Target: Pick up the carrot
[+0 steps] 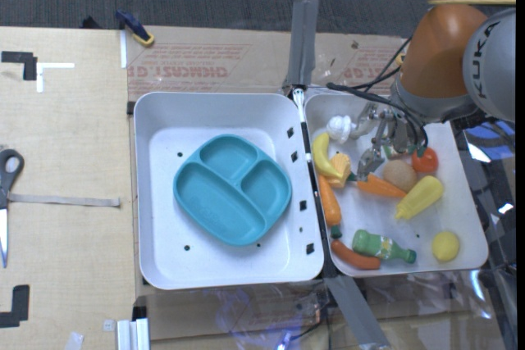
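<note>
Both white bins (148, 201) look like smooth, faintly glossy plastic. The blue tray (234, 189) at nine o'clock of my end effector (379, 152) is matt plastic. My tabletop (61, 143) shows pale wood grain; the cardboard (197, 61) is dull.

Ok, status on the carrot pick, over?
Gripper low in right bin, holding nothing seen. Carrot lies just below it, free. Potato and banana crowd it.

The bench (66, 176) carries two white bins: the right bin (469, 235) sits under the gripper (376, 156), the left bin (148, 201) just beside it, with scissors (8, 184) (well apart from the gripper) on bare wood.
</note>
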Robot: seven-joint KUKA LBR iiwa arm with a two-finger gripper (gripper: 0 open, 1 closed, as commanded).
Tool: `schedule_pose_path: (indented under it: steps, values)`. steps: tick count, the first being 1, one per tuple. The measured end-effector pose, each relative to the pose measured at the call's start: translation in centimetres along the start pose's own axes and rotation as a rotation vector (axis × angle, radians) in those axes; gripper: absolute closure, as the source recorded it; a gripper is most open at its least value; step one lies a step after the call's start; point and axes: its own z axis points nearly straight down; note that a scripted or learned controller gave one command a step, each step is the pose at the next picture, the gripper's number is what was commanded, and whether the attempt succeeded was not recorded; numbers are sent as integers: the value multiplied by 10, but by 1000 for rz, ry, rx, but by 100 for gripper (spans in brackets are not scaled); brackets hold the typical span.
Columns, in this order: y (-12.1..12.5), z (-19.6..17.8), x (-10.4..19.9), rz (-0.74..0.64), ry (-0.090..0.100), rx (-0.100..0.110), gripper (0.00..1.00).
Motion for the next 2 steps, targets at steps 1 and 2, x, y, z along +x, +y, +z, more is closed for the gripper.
schedule_pose_path:
  steps: [1, 2]
  values:
    - [-23, 23, 34, 80, 1, 0, 0]
    - [-22, 12, 32, 77, -5, 1, 100]
